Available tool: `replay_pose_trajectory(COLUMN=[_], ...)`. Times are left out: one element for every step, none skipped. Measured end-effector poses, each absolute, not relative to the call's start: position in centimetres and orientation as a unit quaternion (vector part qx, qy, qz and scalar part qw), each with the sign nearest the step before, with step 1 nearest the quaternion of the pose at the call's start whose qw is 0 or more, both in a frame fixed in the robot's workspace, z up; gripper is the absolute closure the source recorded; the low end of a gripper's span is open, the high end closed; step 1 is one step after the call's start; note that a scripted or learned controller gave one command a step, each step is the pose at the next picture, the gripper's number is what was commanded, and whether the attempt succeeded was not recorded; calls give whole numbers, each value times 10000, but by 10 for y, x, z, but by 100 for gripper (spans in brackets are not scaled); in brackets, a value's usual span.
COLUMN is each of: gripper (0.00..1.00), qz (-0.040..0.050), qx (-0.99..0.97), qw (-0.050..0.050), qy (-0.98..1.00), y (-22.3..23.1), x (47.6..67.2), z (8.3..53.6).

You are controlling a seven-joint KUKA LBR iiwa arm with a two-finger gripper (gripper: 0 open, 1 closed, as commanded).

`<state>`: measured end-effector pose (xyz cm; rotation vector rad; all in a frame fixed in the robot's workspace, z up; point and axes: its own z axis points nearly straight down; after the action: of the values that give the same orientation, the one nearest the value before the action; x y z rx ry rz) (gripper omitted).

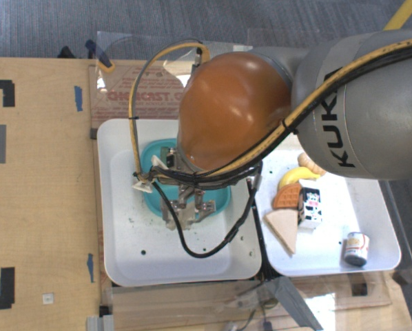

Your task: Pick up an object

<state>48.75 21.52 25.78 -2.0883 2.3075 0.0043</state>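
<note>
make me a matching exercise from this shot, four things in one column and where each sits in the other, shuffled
Things:
1. teal dish
2. small can
3. banana
4. gripper

Places:
A. near the front right corner of the right bin
B. at the back of the right bin, close to the arm
C. over the middle of the left bin, above the teal dish
D. on the floor of the left bin, partly hidden by the arm

Pairs: 1-D, 2-A, 3-B, 4-C
</note>
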Motion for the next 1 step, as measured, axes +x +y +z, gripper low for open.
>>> replay_pose_trajectory(gripper=[100], qz=[17], qx=[-6713], qw=[191], qy=[7410], y=[219], x=[488], z=[269])
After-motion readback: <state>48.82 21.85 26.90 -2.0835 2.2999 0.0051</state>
